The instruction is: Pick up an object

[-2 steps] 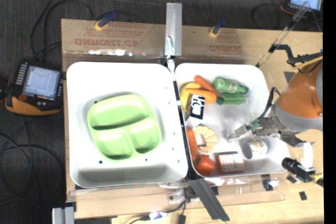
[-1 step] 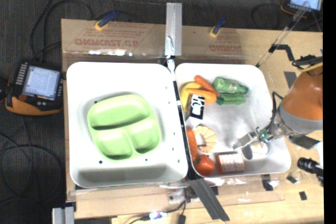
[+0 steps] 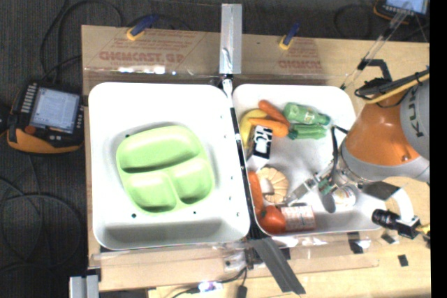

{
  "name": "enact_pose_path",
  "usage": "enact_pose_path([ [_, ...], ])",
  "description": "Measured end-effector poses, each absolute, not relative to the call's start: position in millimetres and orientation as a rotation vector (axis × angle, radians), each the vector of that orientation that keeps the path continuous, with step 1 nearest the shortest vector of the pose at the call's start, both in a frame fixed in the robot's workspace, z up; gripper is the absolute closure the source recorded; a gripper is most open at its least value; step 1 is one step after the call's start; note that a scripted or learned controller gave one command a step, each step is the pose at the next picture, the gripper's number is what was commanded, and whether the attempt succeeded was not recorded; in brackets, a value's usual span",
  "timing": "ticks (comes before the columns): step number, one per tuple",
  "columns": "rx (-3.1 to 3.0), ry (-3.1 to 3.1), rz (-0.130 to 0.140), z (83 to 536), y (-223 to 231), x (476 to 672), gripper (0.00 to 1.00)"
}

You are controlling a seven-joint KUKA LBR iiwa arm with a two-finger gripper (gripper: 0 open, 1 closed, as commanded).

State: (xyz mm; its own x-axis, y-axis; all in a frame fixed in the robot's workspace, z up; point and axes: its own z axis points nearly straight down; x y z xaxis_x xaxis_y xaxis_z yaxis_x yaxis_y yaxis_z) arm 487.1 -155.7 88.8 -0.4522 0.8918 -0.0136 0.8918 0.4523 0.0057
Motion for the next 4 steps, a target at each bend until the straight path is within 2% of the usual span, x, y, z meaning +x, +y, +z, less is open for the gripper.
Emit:
enact_pose_path([
  [1, 1.505, 2.760, 0.000, 115, -169, 590.5, 0.00],
  [2, 1.505, 2.760, 0.000, 115, -169, 590.4, 0.00],
  [3, 1.493, 2.774, -0.026, 92, -146, 655.9, 0.00],
  [4, 1.485, 2.766, -0.028, 103, -147, 658.9, 1.00],
])
